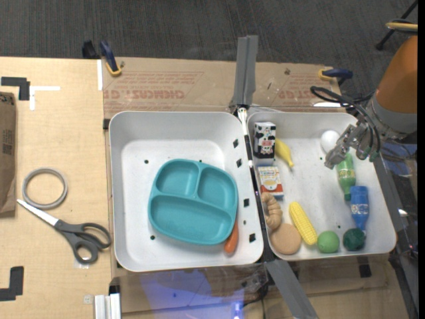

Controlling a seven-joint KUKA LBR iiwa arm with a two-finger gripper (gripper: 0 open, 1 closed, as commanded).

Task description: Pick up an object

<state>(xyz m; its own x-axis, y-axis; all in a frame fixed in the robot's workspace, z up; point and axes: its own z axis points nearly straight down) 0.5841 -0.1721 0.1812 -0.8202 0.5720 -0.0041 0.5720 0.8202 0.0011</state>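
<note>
My gripper [340, 153] hangs over the right bin [312, 133] near its far right side. It is just above the top of a green bottle [346, 177] and beside a white egg [329, 139]. I see nothing held in it. Below the green bottle lies a blue bottle [358, 206]. Along the bin's front lie a dark green item [354, 239], a green lime [327, 242], a corn cob [302, 222] and a brown potato [287, 239]. On the bin's left side are a cow-print carton [265, 139], a banana [284, 153] and a small orange box [270, 181].
The left bin [126, 151] holds a teal divided plate [194, 201] with a carrot [231, 239] at its front right. On the bench to the left lie scissors [70, 230] and a tape roll [44, 187]. The arm's orange band [402, 78] rises at the far right.
</note>
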